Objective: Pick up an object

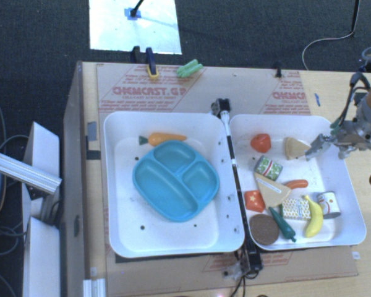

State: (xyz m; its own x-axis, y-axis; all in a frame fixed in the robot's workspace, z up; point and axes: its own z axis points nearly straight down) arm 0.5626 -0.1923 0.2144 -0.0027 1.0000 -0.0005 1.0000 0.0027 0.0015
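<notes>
The right bin (352,209) holds several small items: a red tomato (260,143), a beige wedge (295,147), a green-labelled can (268,167), a small orange sausage shape (295,184), a pale cheese wedge (273,190), a banana (313,216) and a brown disc (264,228). My gripper (329,150) hangs over this bin's upper right part, just right of the beige wedge. It is open, its two fingers spread apart with nothing between them.
The left bin (120,228) holds a blue divided plate (175,180) and a carrot (164,139) behind it. A black divider strip (232,159) runs between the bins. A red piece (254,200), a dark green tool (282,223) and a small white can (328,204) crowd the right bin's front.
</notes>
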